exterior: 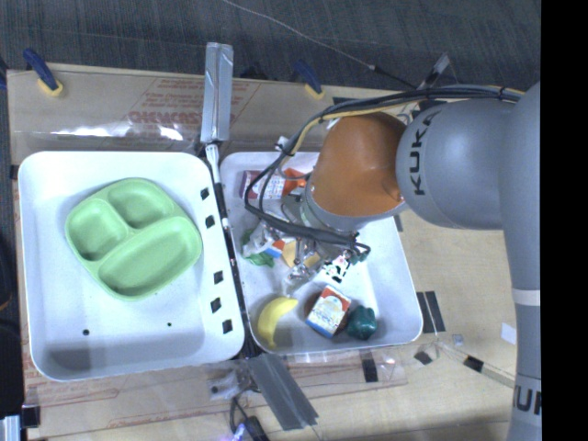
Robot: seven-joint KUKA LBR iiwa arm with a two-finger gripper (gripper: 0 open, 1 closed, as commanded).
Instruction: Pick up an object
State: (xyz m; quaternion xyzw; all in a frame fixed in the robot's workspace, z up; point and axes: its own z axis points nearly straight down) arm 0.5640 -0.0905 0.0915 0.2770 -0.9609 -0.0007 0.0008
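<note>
A green divided plate (pixel 135 236) lies in the left bin (pixel 37 246), while in the right bin (pixel 404 292) the arm (pixel 459 168) hides most of the clutter and its own gripper (pixel 303 266), grip impossible to tell, above a yellow lemon (pixel 274 318), small carton (pixel 328 310) and dark green lump (pixel 363 322).

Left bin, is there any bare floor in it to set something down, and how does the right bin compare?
The left bin has bare floor along its near edge, below the green divided plate, and a strip along its left wall. The right bin is crowded: the arm covers its middle, with the yellow fruit, small carton and dark green item along its near edge.
</note>
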